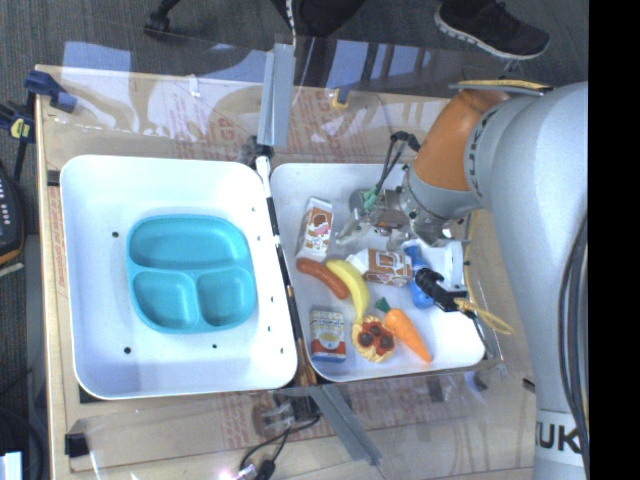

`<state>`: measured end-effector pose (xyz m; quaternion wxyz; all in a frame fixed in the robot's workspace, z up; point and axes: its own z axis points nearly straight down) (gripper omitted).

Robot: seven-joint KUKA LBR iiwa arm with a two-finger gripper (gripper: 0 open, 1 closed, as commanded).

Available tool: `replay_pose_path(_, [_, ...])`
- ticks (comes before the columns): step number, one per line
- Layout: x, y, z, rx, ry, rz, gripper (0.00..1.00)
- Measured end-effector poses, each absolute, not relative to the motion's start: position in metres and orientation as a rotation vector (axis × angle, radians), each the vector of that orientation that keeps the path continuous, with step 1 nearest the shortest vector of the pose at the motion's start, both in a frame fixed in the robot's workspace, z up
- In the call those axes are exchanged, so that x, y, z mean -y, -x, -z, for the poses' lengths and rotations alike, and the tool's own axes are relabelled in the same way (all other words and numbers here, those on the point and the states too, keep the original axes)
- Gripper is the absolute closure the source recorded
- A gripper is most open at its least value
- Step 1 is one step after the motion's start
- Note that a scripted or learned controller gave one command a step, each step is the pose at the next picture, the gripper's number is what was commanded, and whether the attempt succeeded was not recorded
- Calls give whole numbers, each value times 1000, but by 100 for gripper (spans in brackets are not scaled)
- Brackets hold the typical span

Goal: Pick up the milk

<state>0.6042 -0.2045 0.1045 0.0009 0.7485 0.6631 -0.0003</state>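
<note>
The milk [317, 229] is a small white carton with a red-brown label, lying near the left wall of the right bin [452, 353]. My gripper [366, 212] hangs low over the back middle of that bin, just to the right of the carton and apart from it. I see nothing held in it. The grey arm with its orange band [455, 148] reaches in from the right and hides the bin's back right corner.
The right bin also holds a sausage [318, 272], a banana [351, 286], a can [328, 333], a pizza slice [374, 338], a carrot [410, 335], a brown packet [388, 265] and a blue item [426, 288]. The left bin [90, 188] holds a blue divided tray [190, 270].
</note>
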Motion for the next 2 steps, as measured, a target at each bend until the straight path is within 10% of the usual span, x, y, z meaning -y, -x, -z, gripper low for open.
replay_pose_path(1, [203,-555,-95,-2198,-2238,-3,0])
replay_pose_path(2, [203,-555,-105,-2203,-2231,-1,100])
